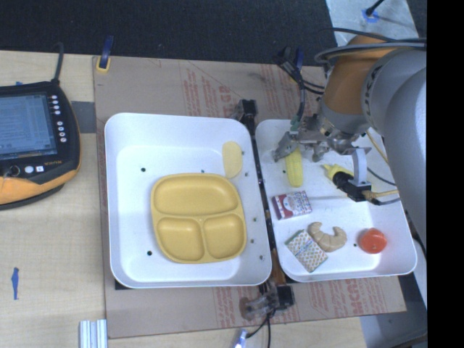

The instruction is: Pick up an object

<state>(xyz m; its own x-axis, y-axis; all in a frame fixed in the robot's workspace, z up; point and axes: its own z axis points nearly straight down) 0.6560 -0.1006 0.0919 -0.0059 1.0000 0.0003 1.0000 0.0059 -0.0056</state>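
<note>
Here the claw (pixel 299 151) hangs low over the far end of the right bin (pixel 395 267), on the grey arm (pixel 395 122) that comes in from the view's right. Its two fingers (pixel 283 151) look spread apart with nothing clamped between them, though the metal parts are small and partly in shadow. Just below the claw in the view, close to its tips, a yellow oblong piece (pixel 293 170) lies on the bin floor; whether a tip touches its upper end cannot be told.

Further down from the claw, past the yellow piece, lies a red and white packet (pixel 291 204). Beyond that, toward the bin's near wall, a patterned packet (pixel 305 250) rests with a croissant-shaped piece (pixel 328 236) touching or just beside it on its right. To the lower right of the claw, well apart from it, a round red-orange thing (pixel 373 241) sits near the bin's right side.

To the claw's left, across the seam where the two bins meet, the left bin (pixel 123 194) holds a yellow divided tray (pixel 198 216) lying flat in its middle. A small pale yellow piece (pixel 232 158) lies between that tray and the claw, near the left bin's right wall. Far to the claw's left, a control tablet (pixel 32 140) with an orange rim lies on the wooden surface (pixel 43 267).
</note>
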